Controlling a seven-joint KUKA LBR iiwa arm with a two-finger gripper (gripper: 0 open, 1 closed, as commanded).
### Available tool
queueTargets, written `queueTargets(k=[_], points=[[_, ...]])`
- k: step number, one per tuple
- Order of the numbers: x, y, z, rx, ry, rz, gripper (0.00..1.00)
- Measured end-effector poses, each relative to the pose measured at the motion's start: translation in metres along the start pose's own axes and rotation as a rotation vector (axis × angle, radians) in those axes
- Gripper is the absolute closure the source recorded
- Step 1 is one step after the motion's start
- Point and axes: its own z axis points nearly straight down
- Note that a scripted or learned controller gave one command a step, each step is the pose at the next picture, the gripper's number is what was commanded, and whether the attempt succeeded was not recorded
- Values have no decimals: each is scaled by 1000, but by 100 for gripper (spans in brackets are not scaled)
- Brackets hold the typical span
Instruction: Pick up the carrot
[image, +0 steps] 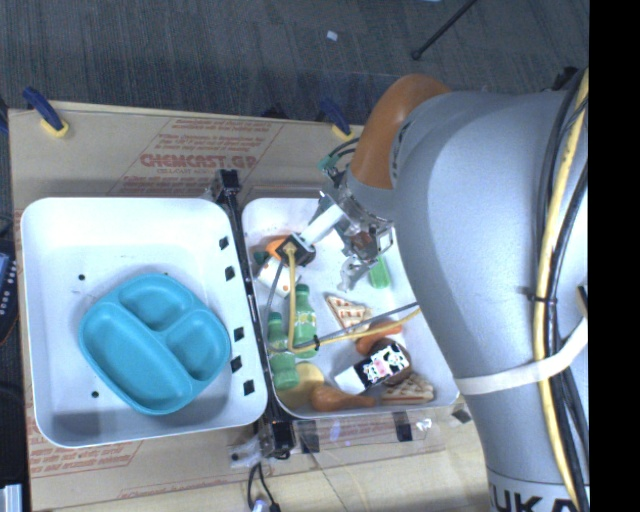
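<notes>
The carrot (384, 326) is a slim orange piece lying slantwise in the middle of the right bin (262, 215), just right of a waffle-patterned wedge (347, 310). My gripper (356, 266) hangs over the bin's upper part, a short way above and left of the carrot, and nothing is visibly held in it. A small green piece (378, 273) lies right beside the gripper tip. The big grey arm hides the bin's right side.
The right bin also holds a green bottle (303, 310), a black-and-white block (382, 365), a brown bread piece (338, 399), a waffle (408, 390) and an orange bit (272, 245). A blue divided plate (152, 342) sits in the left bin (60, 230).
</notes>
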Motion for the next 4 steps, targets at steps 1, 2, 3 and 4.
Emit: queueTargets(k=[1,2,3,4], points=[[-71,32,-90,-12,12,-76,0],[-17,27,50,-2,5,-113,0],[5,16,50,-2,10,258,0],[-16,35,-178,-9,18,272,0]])
